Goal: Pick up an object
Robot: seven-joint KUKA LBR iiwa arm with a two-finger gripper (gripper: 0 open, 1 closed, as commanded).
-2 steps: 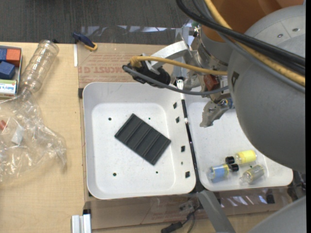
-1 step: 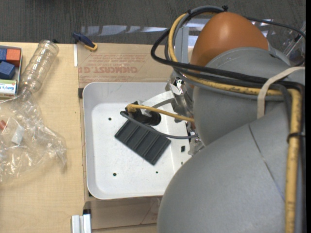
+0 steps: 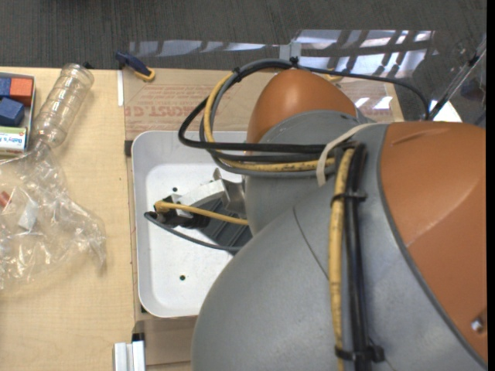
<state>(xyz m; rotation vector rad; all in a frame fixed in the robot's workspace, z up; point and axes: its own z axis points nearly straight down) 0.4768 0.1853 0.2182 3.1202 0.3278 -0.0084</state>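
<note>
The gripper [image 3: 207, 221] is seen low in the white bin [image 3: 158, 280], beneath the arm [image 3: 348, 230]; whether it is open cannot be told. Any object there is hidden, so weight, stiffness and hold cannot be judged.

Light was even and fairly bright, falling from above. The white bin [image 3: 162, 280] was bright without washing out, and the arm [image 3: 348, 269] threw a soft shadow across its floor. Streaks of glare crossed the clear panel [image 3: 363, 49] at the top. The arm, close to the lens, looked slightly soft; crumpled plastic [image 3: 46, 215] glinted.
</note>
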